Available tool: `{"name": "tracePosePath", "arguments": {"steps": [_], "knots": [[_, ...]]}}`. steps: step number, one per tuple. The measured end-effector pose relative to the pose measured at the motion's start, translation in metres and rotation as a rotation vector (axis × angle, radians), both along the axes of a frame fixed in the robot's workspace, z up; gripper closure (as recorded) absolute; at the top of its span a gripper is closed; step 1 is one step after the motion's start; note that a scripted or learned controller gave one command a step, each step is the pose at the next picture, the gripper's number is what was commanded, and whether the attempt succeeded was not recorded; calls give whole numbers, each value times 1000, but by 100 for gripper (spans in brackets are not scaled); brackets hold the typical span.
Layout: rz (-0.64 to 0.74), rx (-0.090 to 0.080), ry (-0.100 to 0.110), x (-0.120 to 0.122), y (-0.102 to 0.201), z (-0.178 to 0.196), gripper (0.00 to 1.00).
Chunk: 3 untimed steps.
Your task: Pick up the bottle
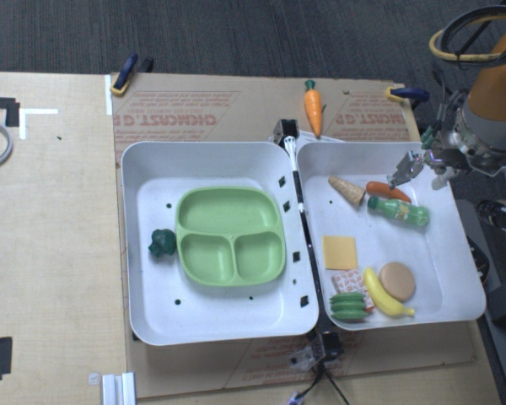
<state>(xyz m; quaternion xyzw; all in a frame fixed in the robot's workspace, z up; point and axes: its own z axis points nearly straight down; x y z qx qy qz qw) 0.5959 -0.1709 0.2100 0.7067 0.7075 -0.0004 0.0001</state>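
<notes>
Cardboard-topped bench (59, 251) w/ two bins, prob. dark carpet (236, 15) beyond.

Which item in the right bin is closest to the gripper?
The hot dog, just under the gripper and above the green bottle; the banana lies farthest.

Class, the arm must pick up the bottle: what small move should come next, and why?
Probably shift the tool a little down the view and lower it over the green bottle. The tool sits just above the bottle's right part, near the right bin's far rim, not yet around it.
</notes>
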Motion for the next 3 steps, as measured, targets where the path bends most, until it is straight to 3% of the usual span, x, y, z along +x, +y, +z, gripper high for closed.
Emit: {"name": "tracePosePath", "arguments": {"steps": [1,2,3], "knots": [[-233,0,0,-46,-15,-118,0],[-236,-1,-1,-46,-15,-108,100],[-104,0,1,-82,67,27,100]]}}
